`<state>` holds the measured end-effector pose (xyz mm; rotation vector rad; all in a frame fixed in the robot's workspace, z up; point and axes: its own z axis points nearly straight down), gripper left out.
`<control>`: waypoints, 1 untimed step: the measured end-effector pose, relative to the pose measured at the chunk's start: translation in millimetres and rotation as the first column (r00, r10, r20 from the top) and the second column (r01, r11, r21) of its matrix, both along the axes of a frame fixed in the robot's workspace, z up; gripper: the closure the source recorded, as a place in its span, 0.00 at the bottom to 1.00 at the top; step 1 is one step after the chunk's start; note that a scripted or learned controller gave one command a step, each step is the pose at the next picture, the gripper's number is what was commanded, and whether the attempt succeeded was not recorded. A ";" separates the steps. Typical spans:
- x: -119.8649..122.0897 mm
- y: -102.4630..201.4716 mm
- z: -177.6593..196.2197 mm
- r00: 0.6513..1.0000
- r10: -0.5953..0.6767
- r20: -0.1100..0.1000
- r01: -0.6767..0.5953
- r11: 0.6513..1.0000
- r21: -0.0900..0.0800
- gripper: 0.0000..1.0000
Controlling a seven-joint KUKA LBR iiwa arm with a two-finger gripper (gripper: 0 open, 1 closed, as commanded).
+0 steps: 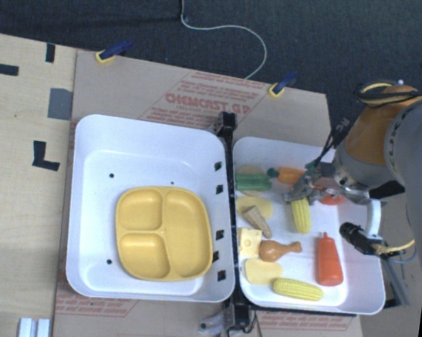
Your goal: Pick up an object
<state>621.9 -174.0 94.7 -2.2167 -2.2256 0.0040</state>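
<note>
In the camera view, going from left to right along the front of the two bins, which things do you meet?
Yellow tray → chicken leg → corn cob → orange bottle.

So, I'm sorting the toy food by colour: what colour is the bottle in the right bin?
Orange-red bottle, clearest in the camera view.

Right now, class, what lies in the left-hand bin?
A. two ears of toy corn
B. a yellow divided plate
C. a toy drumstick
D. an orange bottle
B: the yellow divided plate lies in the left bin, while the corn ears, the orange bottle and the drumstick all lie in the right bin.
</note>
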 end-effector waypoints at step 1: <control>2.0 3.9 42.8 1.000 -0.002 0.005 0.002 1.000 0.001 1.00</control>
